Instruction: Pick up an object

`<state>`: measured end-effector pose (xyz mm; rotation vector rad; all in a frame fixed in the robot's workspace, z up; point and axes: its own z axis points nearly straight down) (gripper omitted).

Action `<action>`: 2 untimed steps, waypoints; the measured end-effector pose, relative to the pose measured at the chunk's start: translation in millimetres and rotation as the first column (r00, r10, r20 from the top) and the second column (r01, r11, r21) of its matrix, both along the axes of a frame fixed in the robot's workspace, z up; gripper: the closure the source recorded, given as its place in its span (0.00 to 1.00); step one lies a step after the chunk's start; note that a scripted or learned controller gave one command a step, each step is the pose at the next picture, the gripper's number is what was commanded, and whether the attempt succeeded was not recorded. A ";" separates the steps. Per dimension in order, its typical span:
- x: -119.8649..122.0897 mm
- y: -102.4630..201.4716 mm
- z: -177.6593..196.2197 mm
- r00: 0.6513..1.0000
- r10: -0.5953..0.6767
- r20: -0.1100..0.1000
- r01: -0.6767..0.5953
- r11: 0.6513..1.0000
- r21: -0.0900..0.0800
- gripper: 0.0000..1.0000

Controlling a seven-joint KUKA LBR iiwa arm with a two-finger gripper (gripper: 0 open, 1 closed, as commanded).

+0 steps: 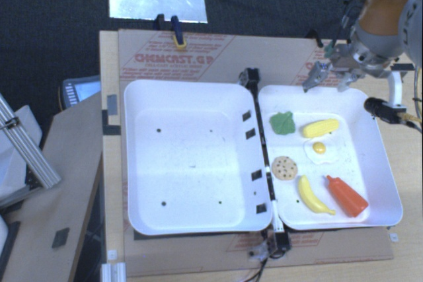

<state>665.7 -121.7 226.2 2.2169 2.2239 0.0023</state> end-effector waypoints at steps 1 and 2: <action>-54.0 55.5 -13.8 1.000 0.003 -0.005 -0.003 1.000 0.001 0.00; 6.6 82.4 75.9 1.000 0.005 0.013 -0.005 1.000 -0.001 0.00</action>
